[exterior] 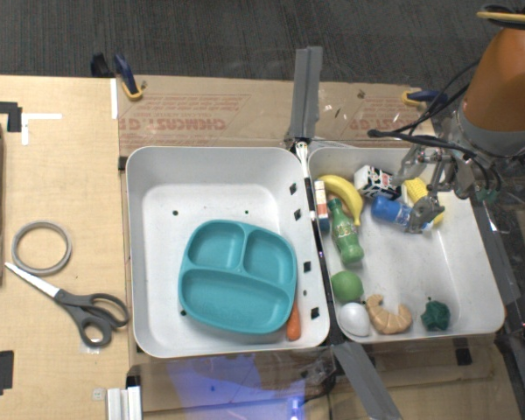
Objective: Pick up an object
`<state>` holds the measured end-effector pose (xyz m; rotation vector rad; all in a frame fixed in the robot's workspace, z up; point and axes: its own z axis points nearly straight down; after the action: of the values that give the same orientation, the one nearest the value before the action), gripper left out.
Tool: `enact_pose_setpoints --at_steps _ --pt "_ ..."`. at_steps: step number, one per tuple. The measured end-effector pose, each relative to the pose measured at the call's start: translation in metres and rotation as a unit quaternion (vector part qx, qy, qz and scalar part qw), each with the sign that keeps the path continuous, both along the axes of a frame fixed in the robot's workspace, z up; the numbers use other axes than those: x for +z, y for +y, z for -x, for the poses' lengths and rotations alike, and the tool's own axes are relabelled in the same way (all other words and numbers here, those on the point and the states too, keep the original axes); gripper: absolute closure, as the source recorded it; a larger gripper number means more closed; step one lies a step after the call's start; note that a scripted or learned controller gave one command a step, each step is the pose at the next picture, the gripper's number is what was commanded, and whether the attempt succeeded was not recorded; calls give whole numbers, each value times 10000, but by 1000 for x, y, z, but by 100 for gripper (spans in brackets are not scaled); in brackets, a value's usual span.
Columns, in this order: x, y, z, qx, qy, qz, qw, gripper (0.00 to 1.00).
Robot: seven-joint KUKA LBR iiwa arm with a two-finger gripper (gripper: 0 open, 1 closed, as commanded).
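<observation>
Gripper [426, 201] hung low in right bin [472, 261], far corner; finger spacing could not be told. Blue-and-yellow toy [394, 210] lay just under and beside it, contact unclear. Black-and-white toy [374, 180] close by, then banana [346, 192] and green bottle [345, 231] along dividing wall. Near edge: green ball [346, 285], white egg [354, 318], tan croissant [390, 315], dark green toy [436, 315]. Left bin [157, 191] held teal divided plate [238, 276], carrot [293, 323] beside it. Scissors [79, 306] and tape roll [41, 246] lay on bench.
</observation>
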<state>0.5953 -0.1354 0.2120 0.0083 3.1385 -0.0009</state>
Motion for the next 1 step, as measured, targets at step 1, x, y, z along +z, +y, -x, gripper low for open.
enact_pose_setpoints --at_steps 1 --pt "-109 3 -26 363 -6 3 9993 0"
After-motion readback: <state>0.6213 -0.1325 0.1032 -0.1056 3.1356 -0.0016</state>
